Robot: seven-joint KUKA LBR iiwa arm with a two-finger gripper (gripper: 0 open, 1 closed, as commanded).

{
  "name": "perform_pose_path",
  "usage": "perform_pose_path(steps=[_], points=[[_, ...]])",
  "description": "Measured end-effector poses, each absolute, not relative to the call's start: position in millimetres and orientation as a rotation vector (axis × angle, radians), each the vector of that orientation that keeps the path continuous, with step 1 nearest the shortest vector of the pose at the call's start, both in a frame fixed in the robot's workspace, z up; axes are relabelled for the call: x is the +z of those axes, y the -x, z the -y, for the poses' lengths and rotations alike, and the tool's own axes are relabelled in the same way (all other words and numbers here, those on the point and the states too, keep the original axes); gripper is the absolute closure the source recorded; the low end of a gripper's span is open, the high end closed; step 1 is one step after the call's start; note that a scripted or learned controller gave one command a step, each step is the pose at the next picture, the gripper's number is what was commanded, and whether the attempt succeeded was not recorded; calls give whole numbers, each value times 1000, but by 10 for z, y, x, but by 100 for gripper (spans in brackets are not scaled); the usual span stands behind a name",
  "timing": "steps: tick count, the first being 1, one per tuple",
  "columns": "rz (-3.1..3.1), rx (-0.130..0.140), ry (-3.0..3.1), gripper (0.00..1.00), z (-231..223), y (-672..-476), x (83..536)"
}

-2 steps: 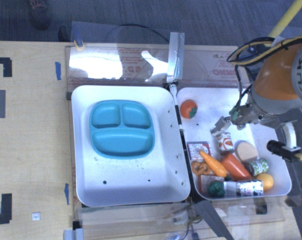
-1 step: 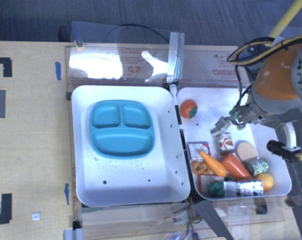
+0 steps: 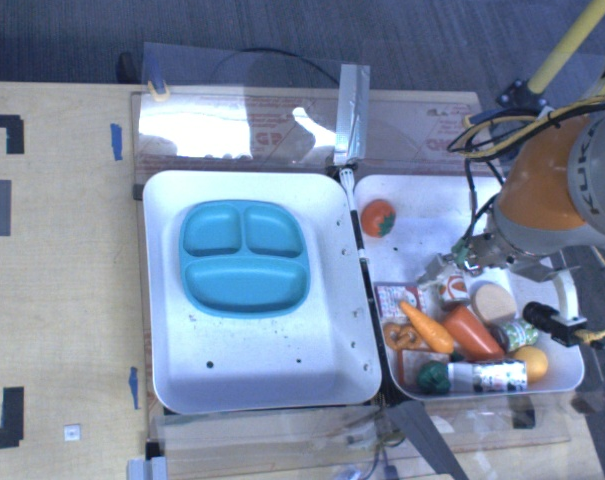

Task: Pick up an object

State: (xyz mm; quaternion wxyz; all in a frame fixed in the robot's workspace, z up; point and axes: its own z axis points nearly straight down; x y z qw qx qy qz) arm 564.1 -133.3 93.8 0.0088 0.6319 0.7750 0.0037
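Note:
In the right bin, several toy foods lie heaped at the near side: an orange carrot, a red pepper, a beige round piece, a yellow lemon and a white tube with a green cap. A red-orange tomato with a green top sits alone at the bin's far left. My gripper hangs low over the heap's far edge, just above a small white and red item. The arm's orange band is above it to the right.
The left bin holds a blue divided plate. A printed packet and a pretzel lie by the divider between the bins. Cables and a yellow rod cross the far right.

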Motion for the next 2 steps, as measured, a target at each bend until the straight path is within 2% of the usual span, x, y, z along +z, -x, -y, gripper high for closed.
perform_pose_path(steps=[1,2], points=[[-2421,11,-1977,100,1329,-5637,1016],[-2384,10,-2037,100,696,-6087,1886]])
